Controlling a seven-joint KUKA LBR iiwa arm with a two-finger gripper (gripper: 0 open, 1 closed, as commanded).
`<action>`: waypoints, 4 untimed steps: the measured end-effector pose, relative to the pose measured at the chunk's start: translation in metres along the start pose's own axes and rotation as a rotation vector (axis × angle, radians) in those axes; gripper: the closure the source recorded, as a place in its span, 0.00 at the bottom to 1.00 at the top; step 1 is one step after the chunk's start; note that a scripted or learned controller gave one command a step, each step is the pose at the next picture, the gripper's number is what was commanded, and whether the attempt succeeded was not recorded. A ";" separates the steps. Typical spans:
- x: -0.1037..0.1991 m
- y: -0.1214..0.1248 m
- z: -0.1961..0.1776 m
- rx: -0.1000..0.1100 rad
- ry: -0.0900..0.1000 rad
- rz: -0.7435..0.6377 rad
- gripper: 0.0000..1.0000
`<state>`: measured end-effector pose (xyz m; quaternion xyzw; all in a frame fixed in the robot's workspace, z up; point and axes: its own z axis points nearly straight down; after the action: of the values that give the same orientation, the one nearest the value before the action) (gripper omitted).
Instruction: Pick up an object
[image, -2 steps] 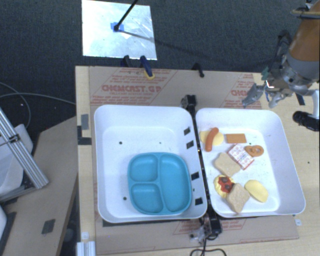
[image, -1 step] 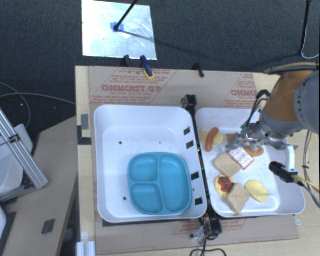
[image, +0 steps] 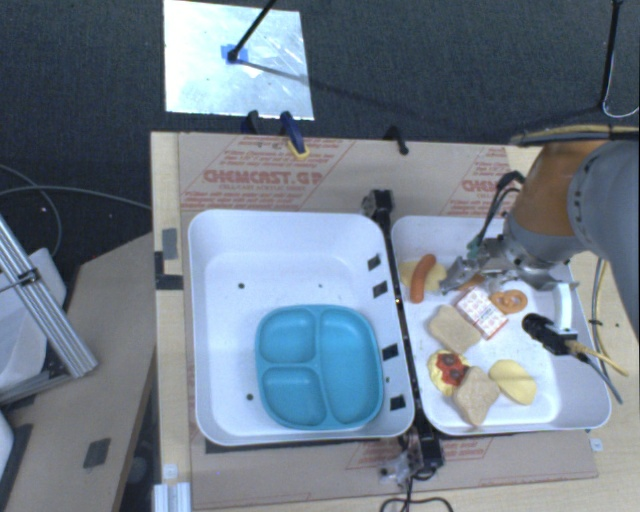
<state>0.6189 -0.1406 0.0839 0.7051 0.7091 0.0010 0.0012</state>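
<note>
So here's your setup: the gripper (image: 468, 276) is down in the right bin (image: 570, 400), in its far half and a bit toward the left wall. The grey arm comes in over the bin's far-right corner. You can't tell from this angle whether the gripper is open or closed, or whether it's touching anything.

All your candidates are in that same bin:
- The toy sausage (image: 424, 276) lies near the far-left corner with a pale yellow piece (image: 438, 280) right against it. Both are just left of the gripper.
- The red-and-white packet (image: 482, 313) is just on the near side of the gripper.
- An orange ring-shaped piece (image: 512, 300) sits beside the packet, toward the right wall.
- A bread slice (image: 452, 329) touches the packet's left side, around the middle of the bin.
- Toward the near edge you've got a pizza slice (image: 447, 368), a second bread slice (image: 477, 396) up against it, and a yellow chunk (image: 514, 381) just right of those.

The left bin (image: 230, 250) holds a blue divided plate (image: 320, 365), lying flat toward its near-right corner. Both bins sit side by side on the brown printed worktop (image: 260, 175).
</note>
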 end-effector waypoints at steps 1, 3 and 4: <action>-0.039 0.020 -0.002 -0.003 -0.002 0.005 0.00; -0.043 0.016 -0.001 0.003 0.001 0.004 0.00; -0.067 0.033 -0.002 -0.002 -0.002 0.006 0.00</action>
<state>0.6526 -0.2074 0.0859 0.7072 0.7070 0.0011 0.0026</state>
